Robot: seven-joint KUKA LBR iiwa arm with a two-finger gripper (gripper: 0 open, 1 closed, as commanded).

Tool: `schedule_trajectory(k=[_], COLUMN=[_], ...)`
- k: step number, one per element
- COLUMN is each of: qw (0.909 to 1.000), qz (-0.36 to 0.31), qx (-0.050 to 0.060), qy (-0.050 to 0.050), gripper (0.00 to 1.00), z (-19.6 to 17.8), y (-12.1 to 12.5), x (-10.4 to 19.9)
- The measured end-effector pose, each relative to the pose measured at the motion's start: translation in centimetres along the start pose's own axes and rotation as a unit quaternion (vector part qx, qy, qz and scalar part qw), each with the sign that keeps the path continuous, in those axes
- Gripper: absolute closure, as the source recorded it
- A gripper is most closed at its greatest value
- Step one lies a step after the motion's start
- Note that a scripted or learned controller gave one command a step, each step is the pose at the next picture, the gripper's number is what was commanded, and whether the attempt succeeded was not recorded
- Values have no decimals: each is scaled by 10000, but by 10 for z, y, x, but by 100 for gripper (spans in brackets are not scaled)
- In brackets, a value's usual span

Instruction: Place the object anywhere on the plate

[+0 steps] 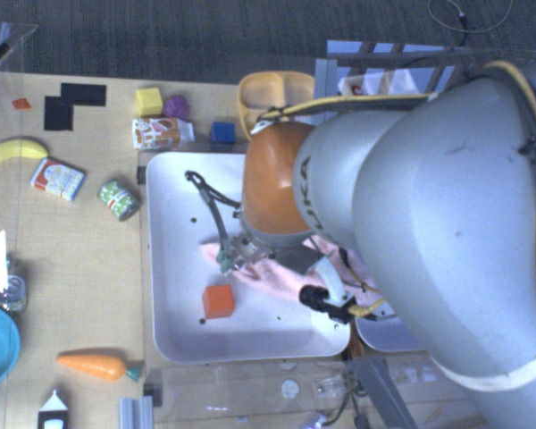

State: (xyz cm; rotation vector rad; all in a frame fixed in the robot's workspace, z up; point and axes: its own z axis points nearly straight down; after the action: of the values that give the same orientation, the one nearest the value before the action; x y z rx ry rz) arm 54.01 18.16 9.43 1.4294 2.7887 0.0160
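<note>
While the grey arm [429, 222] covers most of the right side, its gripper [228, 256] hangs low over the middle of the left white bin [165, 239], above a pink cloth [268, 275]; whether it is apart or together cannot be told. An orange cube [219, 301] sits on the bin floor just below the gripper, apart from it and near the front wall. Bare floor lies left of the cube, toward the bin's left rim.

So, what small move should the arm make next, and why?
Probably shift the gripper down-left over the orange cube: the cube lies on the white bin floor beside the pink plate, not on it.
</note>
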Motion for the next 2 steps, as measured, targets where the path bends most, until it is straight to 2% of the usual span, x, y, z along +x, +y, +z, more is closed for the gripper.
schedule_trajectory(k=[1, 2], qw=[9959, 10000], qz=[-901, 88], qx=[30, 25], qy=[6, -7], gripper=[100, 100], z=[-70, -97], y=[-75, -62], x=[-31, -81])
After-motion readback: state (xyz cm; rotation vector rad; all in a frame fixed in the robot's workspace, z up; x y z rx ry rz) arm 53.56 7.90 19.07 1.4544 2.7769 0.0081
